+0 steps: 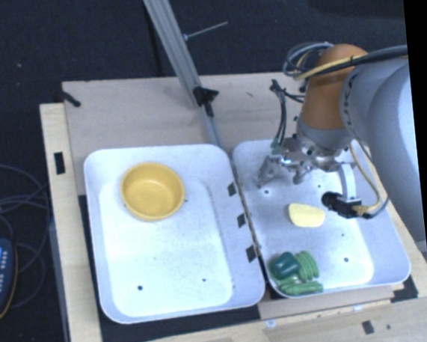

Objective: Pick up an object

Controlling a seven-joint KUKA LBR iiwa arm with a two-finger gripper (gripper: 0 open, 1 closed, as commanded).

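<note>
Gripper (276,169): over the right bin (380,263), far end — fingers spread, nothing between them.
Yellow object (306,215): right bin, near the gripper, apart from it.
Green objects (294,269): right bin, near corner.
Yellow bowl (152,190): left bin (120,288) — upright.

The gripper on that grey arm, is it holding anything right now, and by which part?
Nothing is held. The gripper hangs over the right bin, apart from the pale yellow piece and the green objects.
</note>
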